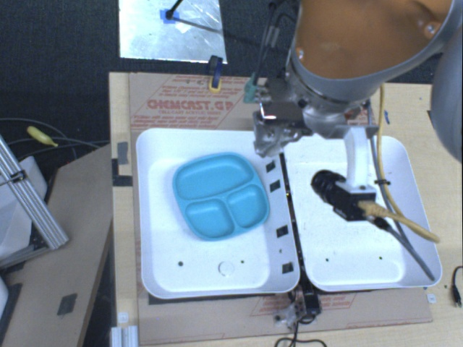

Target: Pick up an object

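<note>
1. My arm takes up the upper right of the camera view, a broad grey-and-orange bulk reaching in from the right and hanging over the top edge of both bins.

2. Bench: a brown board printed with red lettering lies under the bins, with a shiny foil sheet beyond its far edge.

3. Left bin: white, shallow, and it holds the one clear candidate for picking, a blue divided plate.

4. Right bin: white, touching the left bin along a centre seam marked with small dark tabs. A black cylindrical unit on a white bracket sits over it, with a yellow cable trailing off toward the lower right (part of my rig, as far as I can tell).

5. Blue divided plate: three compartments, lying flat in the middle of the left bin, slightly rotated, its right rim near the centre seam. Nothing touches it.

6. My gripper: it hangs above the seam between the bins, at their far end, just beside the plate's upper right corner but apart from it. Whether it is released or clenched I cannot tell, since the wrist housing hides the tip.

7. A small blue-and-yellow clamp stands on the board's far edge, well apart from the plate.
</note>
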`<state>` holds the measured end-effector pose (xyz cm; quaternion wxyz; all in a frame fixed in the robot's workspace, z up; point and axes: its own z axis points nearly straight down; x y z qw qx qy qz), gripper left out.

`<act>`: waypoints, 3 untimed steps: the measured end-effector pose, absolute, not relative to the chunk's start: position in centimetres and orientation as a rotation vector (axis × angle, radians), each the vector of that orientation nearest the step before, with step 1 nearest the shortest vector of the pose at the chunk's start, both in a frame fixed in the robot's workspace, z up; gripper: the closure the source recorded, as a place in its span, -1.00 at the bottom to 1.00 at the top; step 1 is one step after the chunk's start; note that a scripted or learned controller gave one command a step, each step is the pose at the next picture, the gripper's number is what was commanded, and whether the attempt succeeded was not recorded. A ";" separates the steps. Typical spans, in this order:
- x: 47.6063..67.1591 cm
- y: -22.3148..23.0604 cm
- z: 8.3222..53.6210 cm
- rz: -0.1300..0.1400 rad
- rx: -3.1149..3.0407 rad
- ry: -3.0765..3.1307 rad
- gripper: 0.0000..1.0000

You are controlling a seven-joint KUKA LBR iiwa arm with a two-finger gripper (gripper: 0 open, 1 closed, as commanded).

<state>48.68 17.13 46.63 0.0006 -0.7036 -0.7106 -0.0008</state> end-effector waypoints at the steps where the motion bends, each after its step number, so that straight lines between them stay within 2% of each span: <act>1: 48.7 15.6 44.2 -0.001 -2.222 -2.221 1.00; 3: 48.8 15.7 46.6 -0.012 -2.216 -2.232 1.00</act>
